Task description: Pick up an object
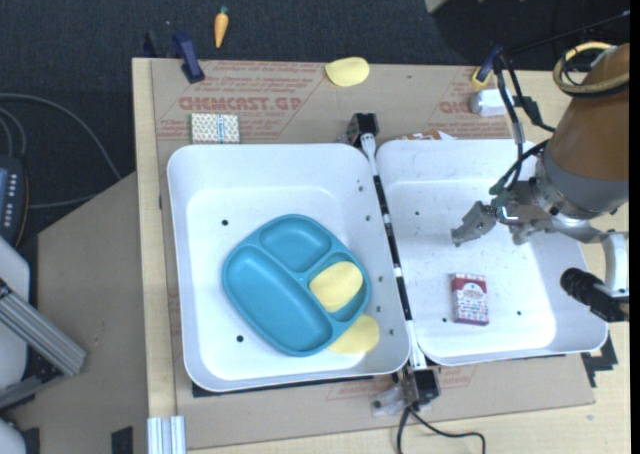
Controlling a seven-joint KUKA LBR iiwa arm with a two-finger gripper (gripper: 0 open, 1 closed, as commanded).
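Note:
A small red box (469, 299) lies flat in the right bin (440, 177), near its front. My gripper (495, 226) hangs over the middle of that bin, above and slightly right of the box and apart from it. Its fingers stand open with nothing between them. In the left bin (200, 192) a blue divided plate (275, 287) holds a yellow piece (336, 284) in its right compartment. A second yellow piece (355, 336) lies against the plate's front right edge.
On the bench behind the bins lie a yellow lump (347, 71), a small patterned packet (215, 127), a blue clip (187, 57) and a white block (487, 102). A black clamp (363, 128) sits where the bins meet. A small orange carrot (221, 27) lies on the dark floor.

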